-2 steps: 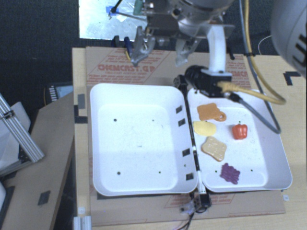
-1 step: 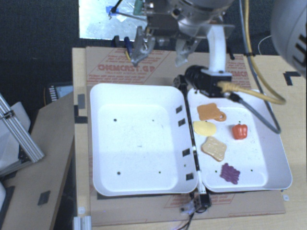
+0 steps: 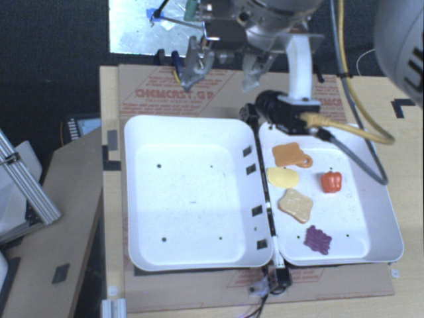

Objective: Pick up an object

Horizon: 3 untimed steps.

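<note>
objects for picking all lie in the right bin [image 3: 377, 197], five small toy foods on its white floor. taking the orange mug-shaped piece [image 3: 291, 155] near the bin's far end as the landmark: the pale yellow oval piece [image 3: 283, 177] sits just in front of it, nearly touching; the tan toast-like slice [image 3: 295, 205] lies further toward the near side, beyond the yellow one; the purple grape cluster [image 3: 318, 240] lies nearest the bin's front wall, well apart from the mug; and the red pepper [image 3: 331, 181] stands off to the mug's right and a little nearer the front. none of the five touches the bin's walls. the left bin [image 3: 139, 197] lies to the mug's left, across the hinged black strip joining the two bins. both bins rest on a sheet of cardboard [image 3: 159, 91] printed with red letters, on the worktop [image 3: 79, 177]. the gripper [image 3: 222, 77] hangs above the cardboard behind the far edge of the bins, up and to the left of the mug, well apart from every piece. its two fingers [image 3: 194, 68] point downward with a wide gap between them, spread apart and holding nothing. a yellow cable [image 3: 351, 131] runs past the mug's far side.
</note>
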Available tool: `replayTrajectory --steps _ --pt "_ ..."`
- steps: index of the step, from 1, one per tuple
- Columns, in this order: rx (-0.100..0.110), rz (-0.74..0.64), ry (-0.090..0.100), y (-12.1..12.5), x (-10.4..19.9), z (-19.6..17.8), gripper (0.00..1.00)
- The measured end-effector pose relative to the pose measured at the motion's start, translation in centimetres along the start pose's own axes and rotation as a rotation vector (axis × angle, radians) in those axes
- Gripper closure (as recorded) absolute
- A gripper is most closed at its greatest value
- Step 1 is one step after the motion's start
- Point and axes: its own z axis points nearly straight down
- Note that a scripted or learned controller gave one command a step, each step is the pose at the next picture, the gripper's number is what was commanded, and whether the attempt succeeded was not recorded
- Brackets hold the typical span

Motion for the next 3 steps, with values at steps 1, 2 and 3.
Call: replayTrajectory --steps 1,2,3 --pt "0.0 0.0 0.0 0.0 0.0 0.0 0.0" --pt "0.0 0.0 0.0 0.0 0.0 0.0 0.0" --pt "0.0 0.0 0.0 0.0 0.0 0.0 0.0"
